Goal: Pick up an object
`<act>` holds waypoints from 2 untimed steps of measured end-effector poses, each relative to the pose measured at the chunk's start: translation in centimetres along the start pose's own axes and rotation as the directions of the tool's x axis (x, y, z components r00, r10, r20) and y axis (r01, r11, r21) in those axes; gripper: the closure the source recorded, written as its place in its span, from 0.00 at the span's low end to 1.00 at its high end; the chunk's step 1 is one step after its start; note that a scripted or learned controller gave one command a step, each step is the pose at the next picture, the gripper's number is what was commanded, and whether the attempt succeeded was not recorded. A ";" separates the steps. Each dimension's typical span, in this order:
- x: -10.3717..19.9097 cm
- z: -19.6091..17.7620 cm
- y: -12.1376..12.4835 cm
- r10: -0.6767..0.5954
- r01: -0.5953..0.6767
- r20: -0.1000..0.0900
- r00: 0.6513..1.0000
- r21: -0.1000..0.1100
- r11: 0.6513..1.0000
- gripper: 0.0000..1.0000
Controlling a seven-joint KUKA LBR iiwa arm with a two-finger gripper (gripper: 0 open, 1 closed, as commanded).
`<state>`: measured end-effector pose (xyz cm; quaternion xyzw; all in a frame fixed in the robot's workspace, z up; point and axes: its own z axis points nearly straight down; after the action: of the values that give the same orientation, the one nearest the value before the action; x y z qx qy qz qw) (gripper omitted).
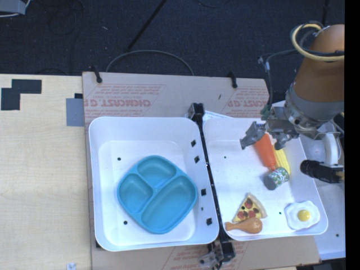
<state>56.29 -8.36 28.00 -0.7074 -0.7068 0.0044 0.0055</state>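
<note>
Your claw (269,135) hangs over the right bin's (225,151) far side, fingers spread wide, holding nothing. The carrot (265,150) lies just beneath it, beside the corn (282,161).

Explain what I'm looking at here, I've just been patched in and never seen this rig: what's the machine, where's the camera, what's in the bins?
One fixed camera looks down at a slant on two white bins. The grey and orange arm reaches in from the right; its end effector hangs over the right bin, above a toy carrot and corn. I cannot tell whether it holds anything. That bin also has a small can, a pizza slice, a chicken drumstick and a fried egg. The left bin holds a blue divided plate.
</note>
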 end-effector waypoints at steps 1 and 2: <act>0.0 -0.6 0.2 -0.001 0.001 0.001 1.000 -0.010 1.000 0.00; 0.0 5.9 0.4 -0.001 0.001 0.000 1.000 -0.004 1.000 0.00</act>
<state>56.59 -8.38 22.13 -0.7070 -0.7072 0.0032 0.0040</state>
